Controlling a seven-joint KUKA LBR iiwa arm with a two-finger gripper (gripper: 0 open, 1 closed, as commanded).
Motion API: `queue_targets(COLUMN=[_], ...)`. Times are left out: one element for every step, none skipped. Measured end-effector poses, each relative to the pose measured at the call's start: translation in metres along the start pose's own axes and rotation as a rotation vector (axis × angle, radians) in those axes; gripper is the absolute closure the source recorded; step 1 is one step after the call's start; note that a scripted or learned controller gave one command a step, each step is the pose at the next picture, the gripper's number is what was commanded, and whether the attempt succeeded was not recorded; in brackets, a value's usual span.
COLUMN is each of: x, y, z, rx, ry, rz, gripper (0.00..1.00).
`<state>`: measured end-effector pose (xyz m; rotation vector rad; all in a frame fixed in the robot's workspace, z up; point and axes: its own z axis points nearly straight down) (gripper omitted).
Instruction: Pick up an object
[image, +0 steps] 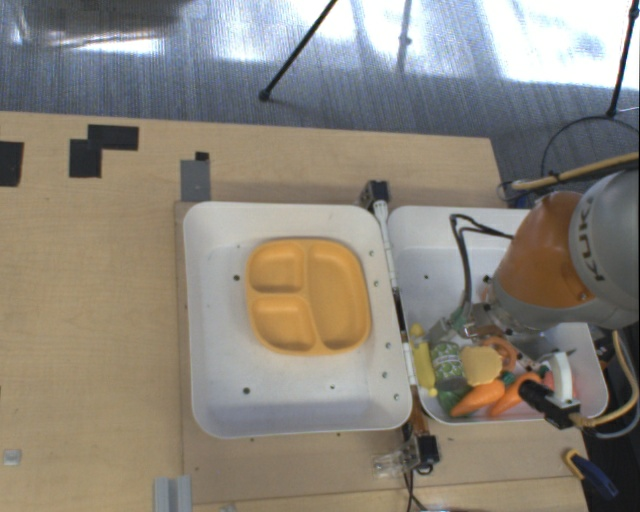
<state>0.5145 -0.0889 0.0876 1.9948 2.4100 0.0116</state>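
Note:
My gripper (478, 330) reaches down into the right bin (430, 250), just above a heap of toy food at the bin's front. The heap holds a yellow corn cob (424, 366), a green packet (448, 362), a pale yellow lump (481, 365) and two orange carrots (478, 398). The arm's orange band (540, 265) and grey wrist cover the bin's right half. The gripper's tip sits against the top of the pale yellow lump and the green packet, and the wrist hides what lies under it.
The left bin (215, 300) holds a yellow divided plate (305, 295) near its middle. A black clamp (376, 192) sits at the far end of the wall between the bins. Black tape marks (100, 148) lie on the bench at far left.

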Motion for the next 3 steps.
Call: queue_targets(x=[-0.033, -0.105, -0.113], y=[0.02, 0.045, 0.118], z=[0.001, 0.003, -0.023], rx=[0.007, 0.007, 0.006], ry=[0.003, 0.003, 0.005], rz=[-0.159, -0.557, -0.651], gripper=[0.0, 0.0, 0.0])
